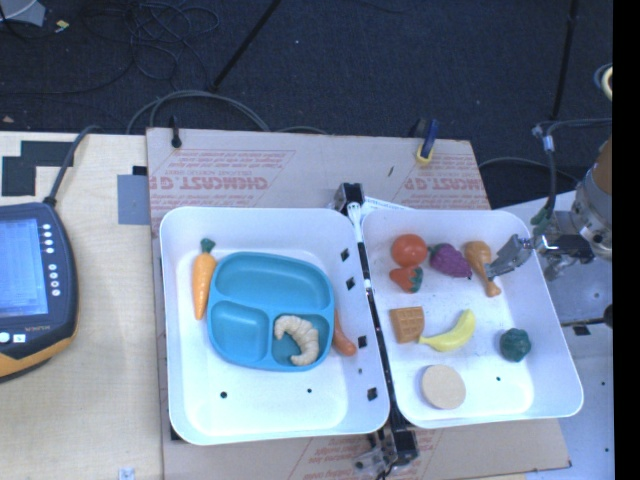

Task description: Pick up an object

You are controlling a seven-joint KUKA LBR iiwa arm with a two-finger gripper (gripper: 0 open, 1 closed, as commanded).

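Two white bins (262, 420) on cardboard sheet (300, 173), wooden bench (80, 408), dark carpet (300, 48), pincer (515, 253) spread open, holding nothing

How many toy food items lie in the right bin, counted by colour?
Orange or red: 3, tomato, strawberry-like piece, drumstick
Purple: 1, grapes
Yellow: 1, banana
Tan: 2, bread cube, round cookie
Green: 1, dark lump
Total: 8

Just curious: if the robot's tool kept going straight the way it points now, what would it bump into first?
Probably the brown drumstick-shaped toy just left of the tool, though the tool's height above it is unclear.
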